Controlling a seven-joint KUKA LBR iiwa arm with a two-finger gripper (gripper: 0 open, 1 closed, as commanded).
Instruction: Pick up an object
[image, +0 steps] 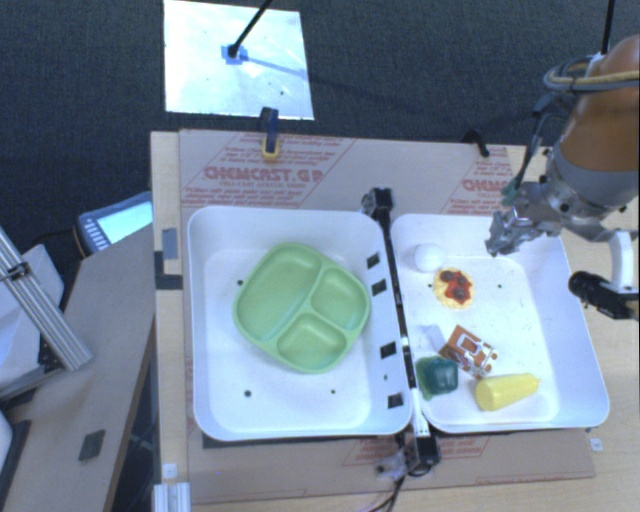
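Observation:
The right bin holds a white ball, a small round yellow piece with a red top, an orange-and-white patterned packet, a dark green block and a yellow corn-like piece. My gripper hangs over the far part of this bin, right of the white ball and up-right of the yellow-and-red piece. I see nothing between its fingertips.
The left bin carries a light green divided tray. A black divider runs between the bins. Cardboard lies under them, with a yellow clamp at the back. A tilted metal rail stands at the left.

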